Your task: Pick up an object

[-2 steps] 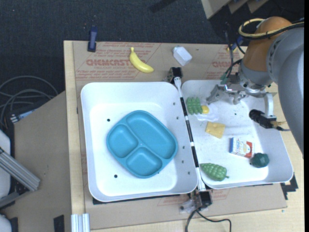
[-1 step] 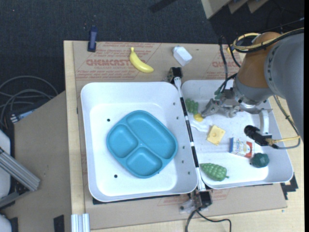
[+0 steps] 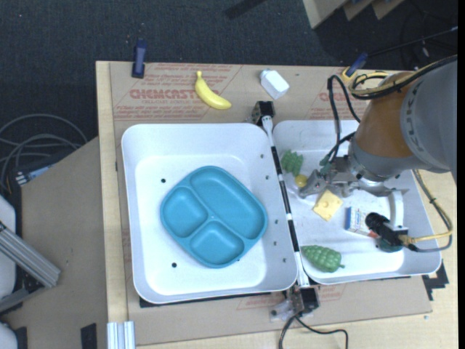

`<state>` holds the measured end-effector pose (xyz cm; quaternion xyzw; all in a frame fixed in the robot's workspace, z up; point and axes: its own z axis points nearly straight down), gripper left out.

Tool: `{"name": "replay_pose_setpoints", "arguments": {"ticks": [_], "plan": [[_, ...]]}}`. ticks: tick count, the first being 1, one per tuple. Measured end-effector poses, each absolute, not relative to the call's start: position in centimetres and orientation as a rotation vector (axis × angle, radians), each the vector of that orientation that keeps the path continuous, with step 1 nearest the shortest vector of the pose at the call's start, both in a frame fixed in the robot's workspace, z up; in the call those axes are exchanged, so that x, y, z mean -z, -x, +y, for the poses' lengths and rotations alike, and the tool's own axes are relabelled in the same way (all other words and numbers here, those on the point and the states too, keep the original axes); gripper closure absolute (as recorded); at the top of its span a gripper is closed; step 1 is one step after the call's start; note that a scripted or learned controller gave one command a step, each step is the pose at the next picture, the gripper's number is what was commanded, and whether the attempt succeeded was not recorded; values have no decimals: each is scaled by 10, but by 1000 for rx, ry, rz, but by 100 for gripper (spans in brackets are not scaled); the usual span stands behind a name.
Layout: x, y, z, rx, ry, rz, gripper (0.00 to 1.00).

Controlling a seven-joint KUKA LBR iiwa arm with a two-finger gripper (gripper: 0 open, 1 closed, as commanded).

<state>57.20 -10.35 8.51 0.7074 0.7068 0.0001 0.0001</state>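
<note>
My gripper (image 3: 317,183) is down inside the right bin (image 3: 407,264), near its left wall. A yellow wedge (image 3: 327,206) lies just below and to the right of the gripper, close to it or touching; I cannot tell which. A small green leafy piece (image 3: 292,161) sits just above and to the left of the gripper. A small blue and white box (image 3: 355,219) lies right of the wedge. A bumpy green object (image 3: 321,257) rests at the bin's front. The arm's grey wrist and orange band (image 3: 385,133) cover the bin's back right part.
The left bin (image 3: 138,195) holds a blue divided plate (image 3: 211,215). Behind the bins, on the cardboard bench top, lie a banana (image 3: 211,93), a white block (image 3: 275,83) and a small blue item (image 3: 139,58). Cables trail from the arm over the right bin.
</note>
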Motion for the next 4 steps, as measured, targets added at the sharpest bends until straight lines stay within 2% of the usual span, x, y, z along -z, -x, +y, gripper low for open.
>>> {"name": "replay_pose_setpoints", "arguments": {"ticks": [1,2,3,4], "plan": [[-85,-548,-105,0,-2223,2221,0],[-85,-536,-124,0,-2223,2221,0],[-120,-597,-151,-1,-2220,2221,0],[-85,-538,-135,-1,-2222,2222,0]]}}
